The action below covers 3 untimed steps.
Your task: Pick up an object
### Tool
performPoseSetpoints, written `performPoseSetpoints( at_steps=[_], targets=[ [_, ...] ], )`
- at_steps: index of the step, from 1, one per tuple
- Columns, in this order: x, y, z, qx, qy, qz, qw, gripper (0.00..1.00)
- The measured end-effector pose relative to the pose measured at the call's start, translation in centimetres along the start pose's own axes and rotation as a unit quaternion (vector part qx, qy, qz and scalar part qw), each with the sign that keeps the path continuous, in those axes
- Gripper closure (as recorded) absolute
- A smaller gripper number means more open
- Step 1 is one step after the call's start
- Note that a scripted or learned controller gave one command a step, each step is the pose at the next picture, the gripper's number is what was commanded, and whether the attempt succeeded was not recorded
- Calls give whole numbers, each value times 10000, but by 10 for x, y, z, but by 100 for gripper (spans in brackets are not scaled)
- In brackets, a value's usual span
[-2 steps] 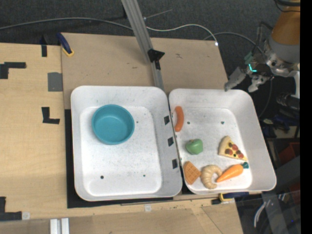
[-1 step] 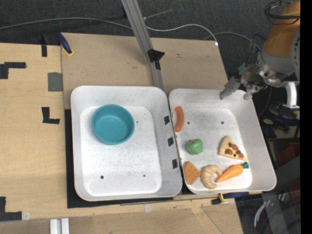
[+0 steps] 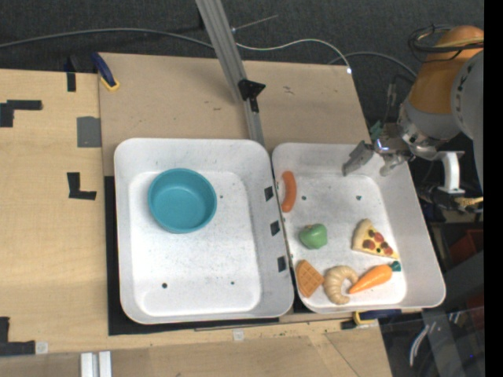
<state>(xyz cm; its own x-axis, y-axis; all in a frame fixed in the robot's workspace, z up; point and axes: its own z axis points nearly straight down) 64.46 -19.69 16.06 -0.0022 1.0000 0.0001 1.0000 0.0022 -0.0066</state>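
Note:
My gripper [image 3: 372, 162] hangs open over the far right corner of the right bin [image 3: 338, 183], with nothing between its fingers. Toy foods lie in that bin below it. A sausage [image 3: 288, 191] lies along the left wall. A green pepper [image 3: 313, 236] sits near the middle. A pizza slice [image 3: 372, 239] lies to its right. Along the near edge are a waffle [image 3: 309, 277], a croissant [image 3: 339, 282] and a carrot [image 3: 369, 278]. All of these lie well clear of the fingers.
The left bin [image 3: 236, 234] holds a teal bowl [image 3: 182, 200]. A grey metal pole [image 3: 228, 49] slants down to the bins' far edge between them. Cables run across the dark floor behind the bench.

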Motion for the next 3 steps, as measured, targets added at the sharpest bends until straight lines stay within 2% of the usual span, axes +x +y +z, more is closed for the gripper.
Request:
performPoseSetpoints(
  at_steps=[1, 2, 3],
  targets=[
    [0, -11, 59, 8, 2, 3, 10000, 0],
    [0, -8, 45, -24, -3, -7, 10000, 100],
    [-6, -4, -2, -47, -5, 2, 10000, 100]
  ],
)
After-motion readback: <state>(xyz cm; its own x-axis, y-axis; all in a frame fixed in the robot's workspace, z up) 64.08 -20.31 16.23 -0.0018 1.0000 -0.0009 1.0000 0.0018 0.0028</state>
